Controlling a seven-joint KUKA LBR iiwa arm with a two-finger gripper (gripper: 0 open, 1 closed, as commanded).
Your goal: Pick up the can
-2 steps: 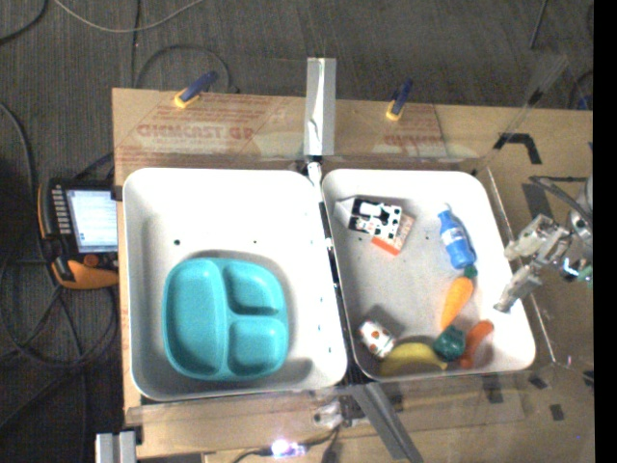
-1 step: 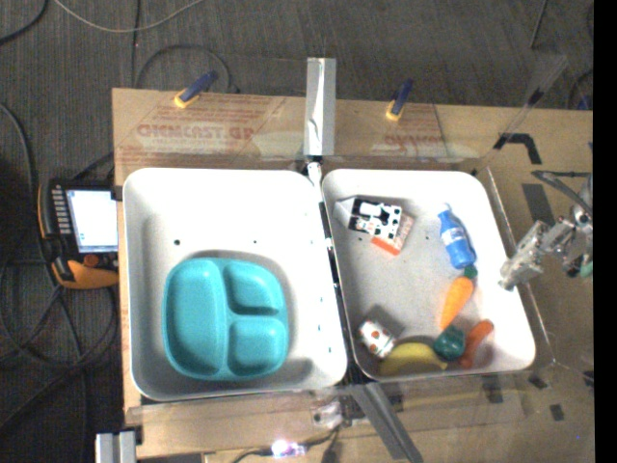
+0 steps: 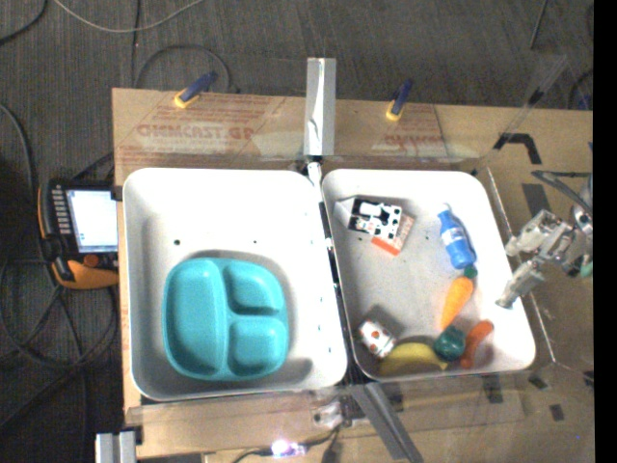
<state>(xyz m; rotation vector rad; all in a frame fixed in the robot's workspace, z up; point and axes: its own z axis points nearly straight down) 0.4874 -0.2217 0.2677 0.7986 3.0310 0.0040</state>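
Can [image 3: 375, 337] lies on its side near front edge of right bin [image 3: 415, 183], touching banana [image 3: 413, 358], w/ teal piece [image 3: 449, 342], two carrots [image 3: 457, 302] & blue bottle [image 3: 455, 240] further right/back, and a printed box [image 3: 380, 224] toward rear. Gripper [image 3: 533, 261] sits over bin's right rim, well apart from can, fingers look spread w/ nothing between them. Judging by that, pick hasn't started — approach, descent, close & lift all remain; left bin [image 3: 145, 201] holds only a teal divided plate [image 3: 228, 317].
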